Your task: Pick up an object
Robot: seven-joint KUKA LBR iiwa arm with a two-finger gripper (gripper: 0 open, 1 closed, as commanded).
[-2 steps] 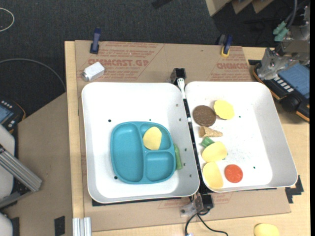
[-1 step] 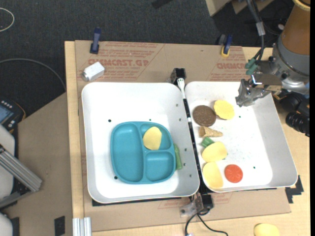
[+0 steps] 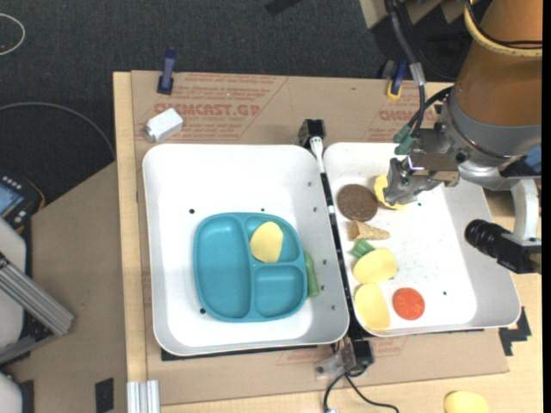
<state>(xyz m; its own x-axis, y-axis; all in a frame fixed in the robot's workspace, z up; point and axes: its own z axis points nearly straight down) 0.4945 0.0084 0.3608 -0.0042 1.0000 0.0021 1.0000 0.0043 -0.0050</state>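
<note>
1. The tool [image 3: 403,189] is seen low over the right bin [image 3: 469,269], just beside the brown disc [image 3: 355,202].
2. A yellow object [image 3: 385,191] is seen under the tool, touching it; whether it is gripped cannot be told.
3. A teal divided plate [image 3: 225,265] with a yellow piece [image 3: 267,242] is found in the left bin [image 3: 168,231].

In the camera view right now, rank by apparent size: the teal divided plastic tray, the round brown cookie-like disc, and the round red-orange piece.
1. Teal divided plastic tray, by far the largest.
2. Round brown cookie-like disc.
3. Round red-orange piece, somewhat smaller than the disc; the difference is modest.
</note>
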